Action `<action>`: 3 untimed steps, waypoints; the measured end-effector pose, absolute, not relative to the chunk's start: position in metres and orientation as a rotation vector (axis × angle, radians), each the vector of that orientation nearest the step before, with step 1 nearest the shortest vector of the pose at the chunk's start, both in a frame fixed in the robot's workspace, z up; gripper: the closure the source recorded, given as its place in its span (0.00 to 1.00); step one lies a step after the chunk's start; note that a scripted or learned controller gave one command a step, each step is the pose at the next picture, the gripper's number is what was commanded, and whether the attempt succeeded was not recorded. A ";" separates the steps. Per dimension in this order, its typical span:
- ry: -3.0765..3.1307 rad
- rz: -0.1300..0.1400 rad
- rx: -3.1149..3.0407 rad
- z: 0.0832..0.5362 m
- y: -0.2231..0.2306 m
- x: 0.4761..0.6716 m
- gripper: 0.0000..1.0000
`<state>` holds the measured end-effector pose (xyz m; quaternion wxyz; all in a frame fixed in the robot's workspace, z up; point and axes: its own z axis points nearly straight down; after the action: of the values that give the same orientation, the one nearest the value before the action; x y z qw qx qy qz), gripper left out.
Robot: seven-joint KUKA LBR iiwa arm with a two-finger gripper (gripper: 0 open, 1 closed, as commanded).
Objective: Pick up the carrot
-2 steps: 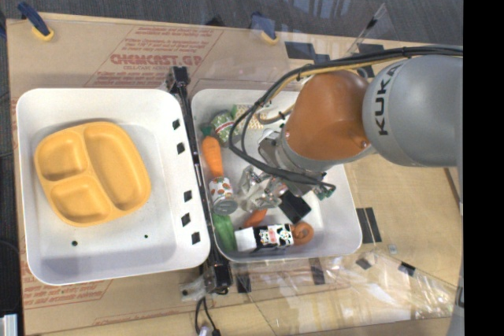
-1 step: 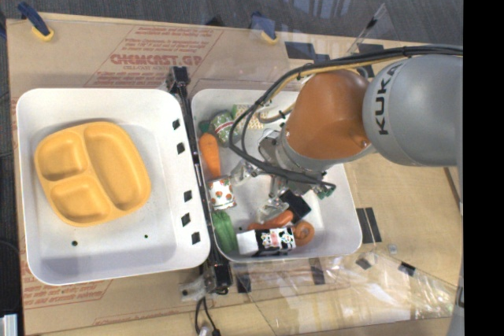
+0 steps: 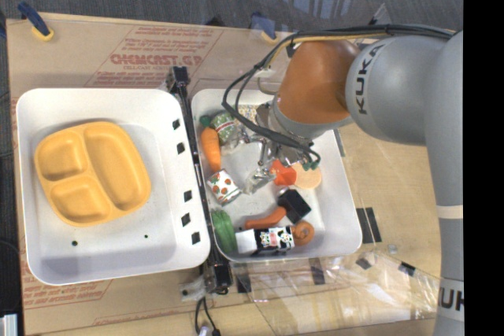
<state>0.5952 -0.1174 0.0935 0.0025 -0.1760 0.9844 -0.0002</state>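
The carrot (image 3: 210,149), orange with a green top, lies lengthwise along the left wall of the right bin (image 3: 346,208), near its back. My gripper (image 3: 263,163) hangs over the middle of that bin, under the orange wrist band. It is a short way to the right of the carrot and apart from it. Nothing of the carrot is under or inside the gripper. Cables and the wrist hide the gripper's upper part.
Around the gripper lie a strawberry-print cube (image 3: 223,186), a red piece (image 3: 284,174), a peach disc (image 3: 310,179), a black block (image 3: 294,204), a cow-print carton (image 3: 272,238) and a green vegetable (image 3: 224,230). The left bin (image 3: 31,248) holds a yellow divided tray (image 3: 90,169).
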 end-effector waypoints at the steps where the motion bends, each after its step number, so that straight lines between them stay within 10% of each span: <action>1: 3.157 0.004 -0.216 0.089 -0.103 0.615 0.00; 2: 3.232 0.004 -0.035 0.091 -0.099 0.637 0.00; 3: 3.146 -0.002 -0.006 0.091 -0.110 0.606 0.00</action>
<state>0.6056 -0.1102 0.0911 -0.0023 -0.0018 1.0000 -0.0006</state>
